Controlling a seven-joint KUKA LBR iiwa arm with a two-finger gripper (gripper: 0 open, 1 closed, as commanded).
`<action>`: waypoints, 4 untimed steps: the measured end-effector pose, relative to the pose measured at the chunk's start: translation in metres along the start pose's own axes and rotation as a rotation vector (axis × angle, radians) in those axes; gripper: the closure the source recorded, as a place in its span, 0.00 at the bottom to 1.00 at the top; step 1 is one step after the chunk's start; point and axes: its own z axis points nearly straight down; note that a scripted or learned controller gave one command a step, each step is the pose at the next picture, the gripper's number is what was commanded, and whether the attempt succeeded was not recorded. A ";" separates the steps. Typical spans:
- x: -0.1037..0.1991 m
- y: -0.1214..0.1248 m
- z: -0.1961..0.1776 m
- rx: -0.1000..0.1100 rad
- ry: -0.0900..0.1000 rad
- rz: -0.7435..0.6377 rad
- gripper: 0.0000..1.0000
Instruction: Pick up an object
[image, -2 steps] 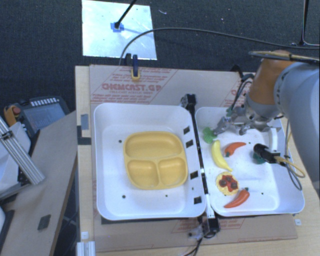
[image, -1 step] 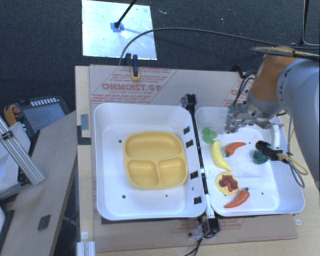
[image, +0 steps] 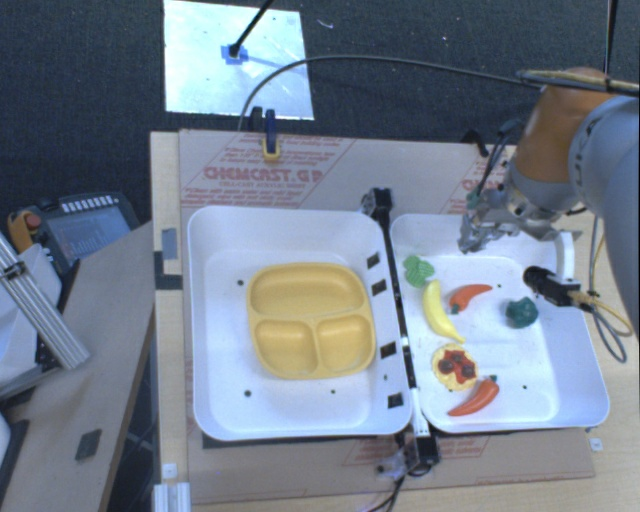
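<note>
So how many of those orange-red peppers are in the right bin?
2. One pepper lies mid-bin, right of the banana. The other pepper is near the front edge, below the pizza toy. None looks hidden.

a robotics lab: grey arm, teach pendant and cardboard-lined bench with white bins.

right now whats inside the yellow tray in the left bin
Nothing shows inside the yellow tray: all three compartments look bare. The left bin floor beneath it is covered, so that part can't be seen.
</note>
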 end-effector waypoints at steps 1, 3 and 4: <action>-0.003 0.001 -0.044 -0.001 -0.001 0.000 1.00; 0.048 0.000 -0.093 0.002 0.002 -0.005 1.00; 0.095 -0.001 -0.084 0.004 0.002 -0.004 1.00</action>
